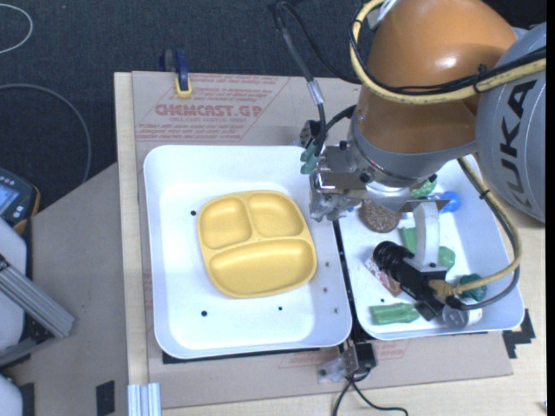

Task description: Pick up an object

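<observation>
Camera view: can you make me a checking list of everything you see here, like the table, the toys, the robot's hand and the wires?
Surface: left bin and right bin, both white, on a brown board.
Job's things: yellow plate in the left bin; green block and brown round thing in the right bin.
Clutter: blue clamp on the board's far edge.
Grippers: hand over the edge between the bins, holding nothing I can see.
Cables: yellow cable round the arm; black cable at the board's near edge; thin wire on the floor.
Surroundings: dark floor.
</observation>
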Available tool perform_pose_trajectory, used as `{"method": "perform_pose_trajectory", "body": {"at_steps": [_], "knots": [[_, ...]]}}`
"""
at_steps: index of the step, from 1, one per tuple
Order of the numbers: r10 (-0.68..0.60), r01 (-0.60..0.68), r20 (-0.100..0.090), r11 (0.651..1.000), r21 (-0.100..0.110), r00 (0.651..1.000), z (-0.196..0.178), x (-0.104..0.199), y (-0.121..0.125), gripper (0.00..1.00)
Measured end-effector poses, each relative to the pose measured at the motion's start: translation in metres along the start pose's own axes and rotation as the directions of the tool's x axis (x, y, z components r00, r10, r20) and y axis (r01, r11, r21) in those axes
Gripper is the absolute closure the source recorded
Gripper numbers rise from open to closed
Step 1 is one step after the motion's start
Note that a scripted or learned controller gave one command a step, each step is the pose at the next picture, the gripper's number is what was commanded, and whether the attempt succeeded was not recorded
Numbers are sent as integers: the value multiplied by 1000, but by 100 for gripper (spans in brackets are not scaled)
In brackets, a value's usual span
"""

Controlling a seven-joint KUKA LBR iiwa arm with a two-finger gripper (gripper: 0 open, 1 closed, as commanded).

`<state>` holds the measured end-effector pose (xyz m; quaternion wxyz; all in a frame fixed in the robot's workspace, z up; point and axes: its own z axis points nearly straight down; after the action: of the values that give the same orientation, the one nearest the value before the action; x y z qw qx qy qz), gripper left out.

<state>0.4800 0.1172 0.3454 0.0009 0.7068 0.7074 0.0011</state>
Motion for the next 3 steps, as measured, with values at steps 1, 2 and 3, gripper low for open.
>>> {"method": "perform_pose_trajectory", "body": {"at_steps": [1, 2, 3], "knots": [[-1, 1, 0, 1000, -2, 1000, -10, 0, 1, 100], [-2, 2, 1, 1000, -4, 1000, -20, 1, 1, 100], [-2, 2, 1, 1000, -6, 1000, -30, 1, 2, 100]]}}
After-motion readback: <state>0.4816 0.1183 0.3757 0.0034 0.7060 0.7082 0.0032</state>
